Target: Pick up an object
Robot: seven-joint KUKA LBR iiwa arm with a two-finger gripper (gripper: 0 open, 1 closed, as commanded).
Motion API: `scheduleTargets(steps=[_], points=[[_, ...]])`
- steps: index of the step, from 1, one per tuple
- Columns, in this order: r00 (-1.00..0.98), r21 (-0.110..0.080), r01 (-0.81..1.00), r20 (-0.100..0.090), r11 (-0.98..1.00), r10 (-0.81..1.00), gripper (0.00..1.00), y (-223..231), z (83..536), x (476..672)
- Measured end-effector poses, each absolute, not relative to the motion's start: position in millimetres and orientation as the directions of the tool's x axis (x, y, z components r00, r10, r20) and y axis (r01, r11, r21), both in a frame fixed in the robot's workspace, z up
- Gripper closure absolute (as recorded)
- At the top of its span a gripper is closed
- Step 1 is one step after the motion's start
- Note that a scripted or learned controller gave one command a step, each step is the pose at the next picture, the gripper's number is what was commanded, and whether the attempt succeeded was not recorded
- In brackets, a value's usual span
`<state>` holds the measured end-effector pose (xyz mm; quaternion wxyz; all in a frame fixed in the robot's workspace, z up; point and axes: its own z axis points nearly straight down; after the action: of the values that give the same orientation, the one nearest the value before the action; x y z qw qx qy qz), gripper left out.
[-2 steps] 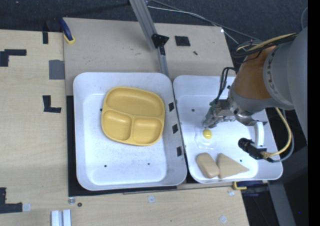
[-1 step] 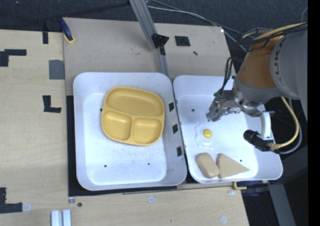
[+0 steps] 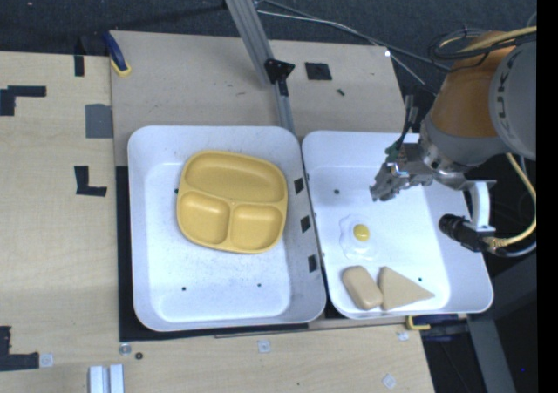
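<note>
A yellow divided plate (image 3: 232, 200) lies in the left bin (image 3: 153, 208). The right bin (image 3: 336, 156) holds a toy fried egg (image 3: 358, 235), a tan bread roll (image 3: 360, 287) and a tan wedge-shaped slice (image 3: 403, 287) near its front edge. My gripper (image 3: 385, 190) hangs over the right bin's middle, above and to the right of the fried egg. Nothing shows between its fingers.
A slanted metal pole (image 3: 248, 16) rises from the bench behind the bins. Black clips (image 3: 301, 224) sit on the ridge between the two bins. A blue and yellow tool (image 3: 117, 54) lies at the bench's back left corner.
</note>
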<state>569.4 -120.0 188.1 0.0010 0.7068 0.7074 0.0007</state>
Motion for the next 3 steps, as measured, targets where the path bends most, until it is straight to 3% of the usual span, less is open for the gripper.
scheduleTargets(steps=[1,3], points=[[-0.002,0.003,1.0,0.0,0.002,1.0,1.0,-117,234,578.1],[-0.007,-0.002,1.0,0.001,0.007,1.0,1.0,-2,234,590.0]])
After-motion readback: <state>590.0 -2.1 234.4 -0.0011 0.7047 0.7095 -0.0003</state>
